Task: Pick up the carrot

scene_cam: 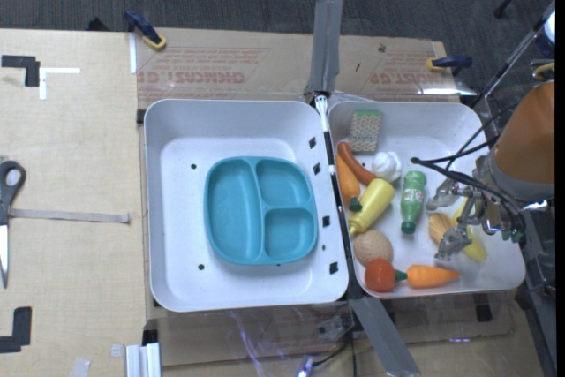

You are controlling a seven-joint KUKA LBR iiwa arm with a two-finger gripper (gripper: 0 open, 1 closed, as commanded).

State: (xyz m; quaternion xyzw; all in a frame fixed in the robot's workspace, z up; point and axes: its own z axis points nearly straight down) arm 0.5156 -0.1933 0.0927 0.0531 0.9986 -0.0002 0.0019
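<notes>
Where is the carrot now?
The carrot lies in the right bin, near its front edge, just right of the tomato and below the gripper.

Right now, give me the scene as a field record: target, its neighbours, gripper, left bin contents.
target: carrot, lying flat near the front wall of the right bin
carrot neighbours: tomato at its left end, potato behind that
gripper: gripper over the right bin, just behind the carrot's right end; nothing seen held
other right bin items: green bottle, yellow pepper, sponge
left bin: left bin holds a teal divided plate
</notes>
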